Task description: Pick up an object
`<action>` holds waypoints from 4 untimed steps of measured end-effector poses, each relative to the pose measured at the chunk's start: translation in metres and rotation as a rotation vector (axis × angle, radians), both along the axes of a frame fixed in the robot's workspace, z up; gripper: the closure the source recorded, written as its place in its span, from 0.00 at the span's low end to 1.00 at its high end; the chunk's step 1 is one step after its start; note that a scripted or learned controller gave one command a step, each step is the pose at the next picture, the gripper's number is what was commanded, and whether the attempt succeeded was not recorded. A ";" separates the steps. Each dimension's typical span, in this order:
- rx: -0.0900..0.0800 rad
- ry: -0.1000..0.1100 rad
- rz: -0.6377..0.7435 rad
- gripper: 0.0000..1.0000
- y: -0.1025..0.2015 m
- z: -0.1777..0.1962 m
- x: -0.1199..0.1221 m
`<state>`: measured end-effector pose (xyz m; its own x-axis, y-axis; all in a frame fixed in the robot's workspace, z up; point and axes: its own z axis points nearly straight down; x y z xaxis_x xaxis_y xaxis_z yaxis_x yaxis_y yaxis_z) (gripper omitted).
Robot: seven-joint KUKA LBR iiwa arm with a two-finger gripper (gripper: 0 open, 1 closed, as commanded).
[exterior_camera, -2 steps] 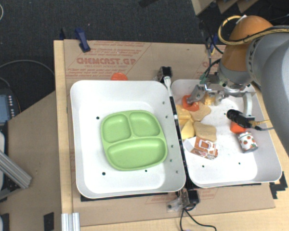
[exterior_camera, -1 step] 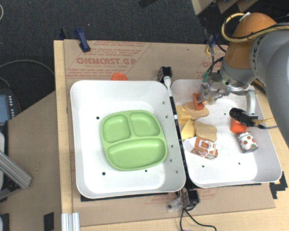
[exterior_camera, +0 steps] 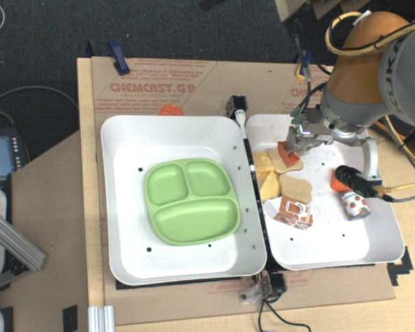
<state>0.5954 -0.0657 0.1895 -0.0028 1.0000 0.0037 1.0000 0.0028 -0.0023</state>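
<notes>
Green three-compartment plastic plate (exterior_camera: pixel 191 200) fills left white bin (exterior_camera: pixel 117 185). Right white bin (exterior_camera: pixel 380 241): red-and-tan toy food slice (exterior_camera: pixel 288 159) beside yellow wedge (exterior_camera: pixel 263 164). Jaws low over slice, opening cannot tell. Best: centre on slice, avoid wedge, descend straight.

You have two white bins on the tabletop (exterior_camera: pixel 194 81): the left bin (exterior_camera: pixel 117 185) and the right bin (exterior_camera: pixel 373 244). In the left one you can count one green plate (exterior_camera: pixel 191 203), split into three compartments. In the right one you get two yellow wedges (exterior_camera: pixel 263 163) (exterior_camera: pixel 269 184), one bread slice (exterior_camera: pixel 295 187), one red-and-white packet (exterior_camera: pixel 294 214), one red-and-tan piece (exterior_camera: pixel 288 158) and one small orange-and-white toy (exterior_camera: pixel 355 205).
</notes>
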 end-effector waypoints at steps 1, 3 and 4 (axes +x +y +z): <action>-0.002 0.000 0.000 1.00 0.052 0.043 -0.032; -0.003 0.001 -0.005 1.00 0.041 0.047 -0.047; -0.002 0.003 -0.001 1.00 0.071 0.039 -0.080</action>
